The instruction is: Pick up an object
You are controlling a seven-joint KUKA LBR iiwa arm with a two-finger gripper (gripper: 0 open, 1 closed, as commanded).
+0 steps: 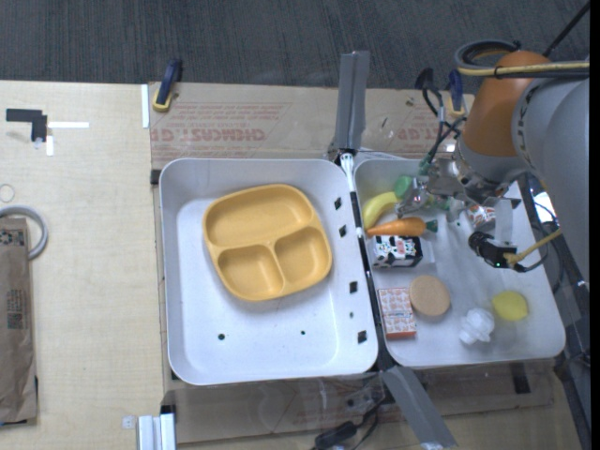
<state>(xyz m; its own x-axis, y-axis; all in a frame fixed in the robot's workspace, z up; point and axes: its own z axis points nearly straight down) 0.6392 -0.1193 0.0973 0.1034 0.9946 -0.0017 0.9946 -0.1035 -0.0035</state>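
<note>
The right bin (534,340) holds several objects. A yellow banana (379,206) and an orange carrot (398,226) lie at its upper left, with a black-and-white carton (397,249) just below them. Further down sit a small red box (397,311), a tan round disc (429,296), a white crumpled piece (476,324) and a yellow lemon (510,306). My gripper (424,193) hangs low over the bin's upper part, just right of the banana and above the carrot's green end. A green item (405,186) sits right beside it.
The left bin (187,336) bears a yellow three-compartment plate (267,242). A grey divider post (352,101) rises between the bins at the back. Black cables (506,251) trail from the wrist over the right bin. Cardboard lies behind the bins.
</note>
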